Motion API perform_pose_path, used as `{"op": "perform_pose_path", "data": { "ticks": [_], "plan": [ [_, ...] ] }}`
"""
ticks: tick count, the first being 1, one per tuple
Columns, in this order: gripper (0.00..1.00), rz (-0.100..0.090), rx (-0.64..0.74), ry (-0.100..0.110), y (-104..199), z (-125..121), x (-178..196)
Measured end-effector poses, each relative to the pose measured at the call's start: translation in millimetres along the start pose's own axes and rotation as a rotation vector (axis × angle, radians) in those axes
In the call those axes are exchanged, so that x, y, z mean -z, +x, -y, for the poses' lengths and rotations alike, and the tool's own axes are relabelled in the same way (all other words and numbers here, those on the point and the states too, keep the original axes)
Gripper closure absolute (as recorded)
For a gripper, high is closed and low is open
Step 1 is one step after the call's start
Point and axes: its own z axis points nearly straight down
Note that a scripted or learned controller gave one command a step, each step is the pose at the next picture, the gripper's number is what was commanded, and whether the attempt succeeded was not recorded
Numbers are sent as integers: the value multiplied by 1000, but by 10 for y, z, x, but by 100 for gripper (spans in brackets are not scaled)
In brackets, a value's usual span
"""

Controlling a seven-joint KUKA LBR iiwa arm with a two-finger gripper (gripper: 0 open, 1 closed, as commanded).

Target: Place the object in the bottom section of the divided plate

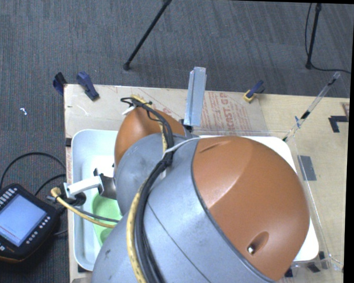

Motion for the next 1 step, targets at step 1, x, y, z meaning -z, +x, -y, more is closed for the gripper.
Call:
{"op": "perform_pose_path", "data": {
  "ticks": [1],
  "plan": [
    [100,2,3,-7,-279,-696,1023]
  ]
}}
